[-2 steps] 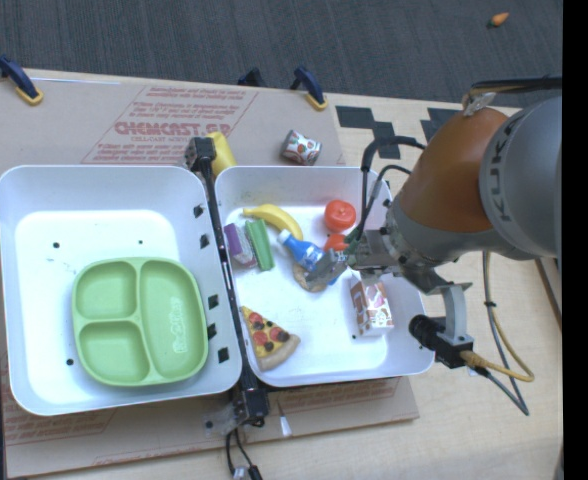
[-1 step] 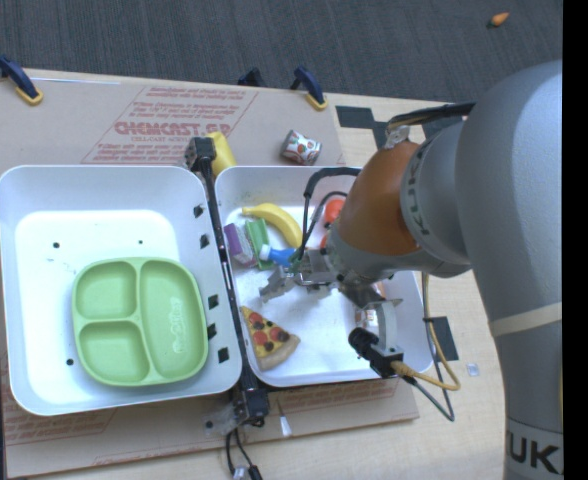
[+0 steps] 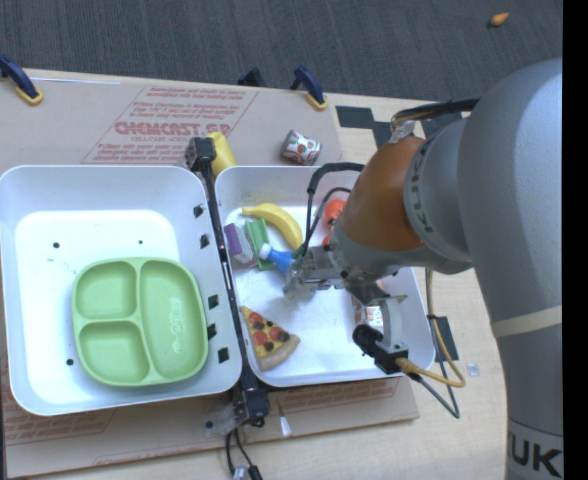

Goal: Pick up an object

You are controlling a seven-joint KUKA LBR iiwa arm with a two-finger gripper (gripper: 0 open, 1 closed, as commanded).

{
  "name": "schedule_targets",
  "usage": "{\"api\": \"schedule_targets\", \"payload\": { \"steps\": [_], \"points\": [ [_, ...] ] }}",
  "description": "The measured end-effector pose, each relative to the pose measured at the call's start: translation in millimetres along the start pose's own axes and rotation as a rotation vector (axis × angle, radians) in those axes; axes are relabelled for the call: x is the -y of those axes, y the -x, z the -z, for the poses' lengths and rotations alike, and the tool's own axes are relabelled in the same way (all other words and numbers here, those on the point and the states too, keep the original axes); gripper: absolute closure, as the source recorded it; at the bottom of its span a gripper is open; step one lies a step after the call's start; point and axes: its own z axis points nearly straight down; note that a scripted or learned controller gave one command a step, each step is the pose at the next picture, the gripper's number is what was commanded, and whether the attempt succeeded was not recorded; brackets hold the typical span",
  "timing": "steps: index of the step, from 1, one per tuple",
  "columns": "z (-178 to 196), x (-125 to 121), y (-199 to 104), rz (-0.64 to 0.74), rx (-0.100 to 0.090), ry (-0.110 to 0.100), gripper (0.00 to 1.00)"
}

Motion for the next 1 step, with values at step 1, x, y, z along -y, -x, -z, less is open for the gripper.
{"api": "schedule_targets", "payload": {
  "steps": [1],
  "points": [
    [0.0,0.0,0.0,-0.001,0.000,0.000,0.00]
  ]
}}
